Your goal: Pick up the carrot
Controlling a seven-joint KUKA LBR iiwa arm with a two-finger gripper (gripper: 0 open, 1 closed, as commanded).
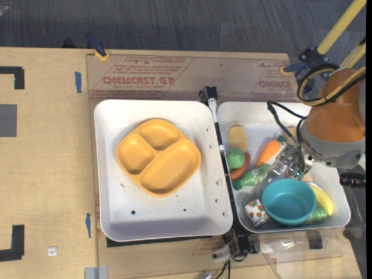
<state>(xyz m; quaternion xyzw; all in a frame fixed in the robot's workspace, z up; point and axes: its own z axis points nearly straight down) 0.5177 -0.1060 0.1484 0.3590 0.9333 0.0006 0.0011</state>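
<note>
Tabletop [46,156]: carries two white bins side by side; the step in hand, as I judge it, is lining up over the carrot before a descent.
Left bin [116,214]: holds a yellow divided plate [158,156]; it plays no part in this step.
Right bin [343,214]: crowded, so a clean approach matters; come straight down and avoid sweeping sideways through the clutter.
Arm [340,121]: reaches in from the right and hangs over the bin's right half.
Bowl [289,200]: teal, near the bin's front, just below the tool; a low pass could knock it.
Carrot [269,151]: orange, lying tilted in the middle of the right bin, thick end up-right, tip down-left toward the green pieces [244,170].
Tool [289,163]: sits just right of the carrot's thick end, close beside it and perhaps touching; how far open it is I cannot tell, and nothing is visibly gripped.
Advice: shift left so the grip straddles the carrot across its width near the thick end, away from the green pieces.
</note>
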